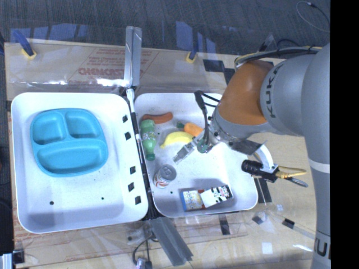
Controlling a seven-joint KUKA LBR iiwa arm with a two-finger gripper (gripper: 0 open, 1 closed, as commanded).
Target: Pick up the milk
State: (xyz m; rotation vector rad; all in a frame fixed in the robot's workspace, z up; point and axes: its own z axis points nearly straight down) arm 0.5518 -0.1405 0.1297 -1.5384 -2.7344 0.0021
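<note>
The milk (206, 197) is a small carton lying on its side by the front wall of the right bin (238, 167). My gripper (189, 149) hangs over the middle of that bin, just in front of the banana (175, 138) and well behind the carton. It is open, with nothing between its fingers. The arm's orange band and grey wrist cover the bin's right rear part.
Also in the right bin are a red sausage (157, 117), a green bottle (148, 139), a carrot (192, 129) and a can (165, 175). The left bin (22, 167) holds a blue divided plate (68, 140).
</note>
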